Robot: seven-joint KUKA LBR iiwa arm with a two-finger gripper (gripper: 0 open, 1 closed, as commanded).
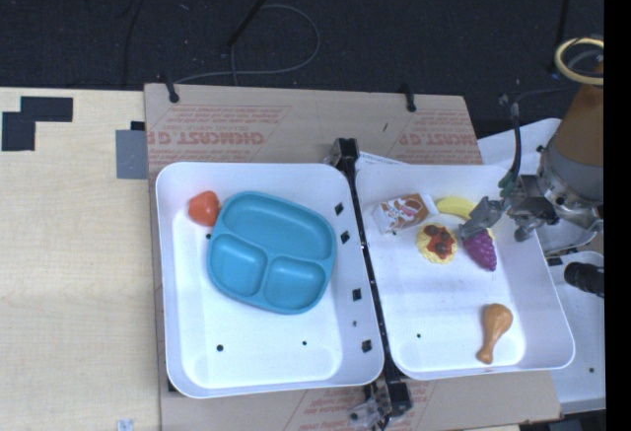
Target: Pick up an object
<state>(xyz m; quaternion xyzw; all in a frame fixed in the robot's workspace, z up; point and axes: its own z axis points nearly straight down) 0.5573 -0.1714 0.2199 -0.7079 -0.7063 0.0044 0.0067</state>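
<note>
Claw (490, 218) poised just above purple grapes (480, 249) in right bin (552, 321), opening not discernible, nothing visibly held (pizza slice (437, 244) touching grapes' left, banana (455, 207) near above); risk judged: crowded neighbours nudged, grapes slipping aside.

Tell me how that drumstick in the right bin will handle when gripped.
The drumstick looks like moulded plastic, so probably stiff and light. Its rounded, tapering shape may let it pivot or slip between fingers. It lies apart from the other toys, so a push likely sends it sliding freely.
</note>
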